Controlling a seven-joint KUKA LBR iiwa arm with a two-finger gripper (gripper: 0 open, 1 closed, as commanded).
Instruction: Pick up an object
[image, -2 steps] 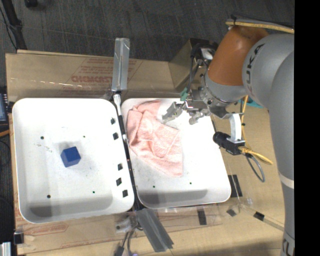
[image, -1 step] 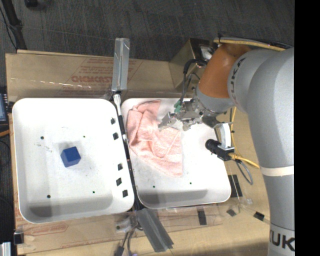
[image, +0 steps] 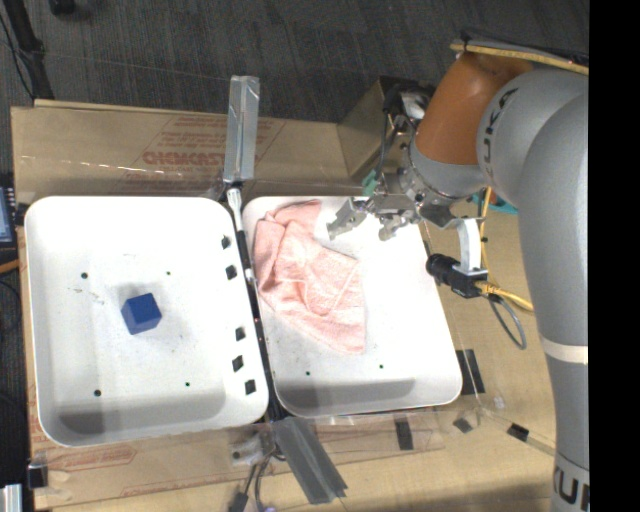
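Camera view: crumpled pink cloth (image: 308, 283)

Faint red lettering on the cardboard sheet (image: 150, 150) behind the bins, illegible; partial "KU" on the arm (image: 560, 300).

Two shallow white bins sit side by side on a cardboard-covered bench (image: 110, 140). The left bin (image: 60, 300) holds a small blue cube (image: 142, 312), lying well apart from its walls, a little left of the bin's middle. The right bin (image: 420, 340) holds a crumpled pink cloth (image: 310, 285), spread across the half nearest the left bin and reaching toward the far rim. The grey arm (image: 545, 200), with its orange band (image: 465, 100), leans in over the right bin's far corner. Its gripper (image: 367, 222) hangs above that bin's far edge, just beside the cloth's upper right corner, its two fingers spread apart with nothing between them.
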